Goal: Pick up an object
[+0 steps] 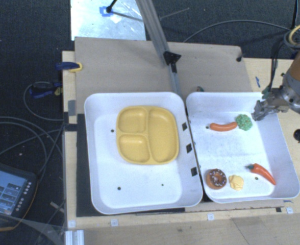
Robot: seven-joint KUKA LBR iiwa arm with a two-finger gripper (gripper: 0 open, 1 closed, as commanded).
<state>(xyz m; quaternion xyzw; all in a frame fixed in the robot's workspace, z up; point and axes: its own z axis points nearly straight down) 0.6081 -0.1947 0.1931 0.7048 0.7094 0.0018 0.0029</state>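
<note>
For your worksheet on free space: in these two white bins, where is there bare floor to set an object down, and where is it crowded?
Left bin: bare floor rings the yellow divided plate, widest along the near edge below it. Right bin: a bare patch in the middle, between the sausage and broccoli above and the doughnut, yellow piece and chilli below. The gripper crowds its far right corner.

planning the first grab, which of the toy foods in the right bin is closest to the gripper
The green broccoli, at the bin's far side just left of the gripper. The sausage lies beyond it; the donut, yellow piece and carrot sit along the near edge.
</note>
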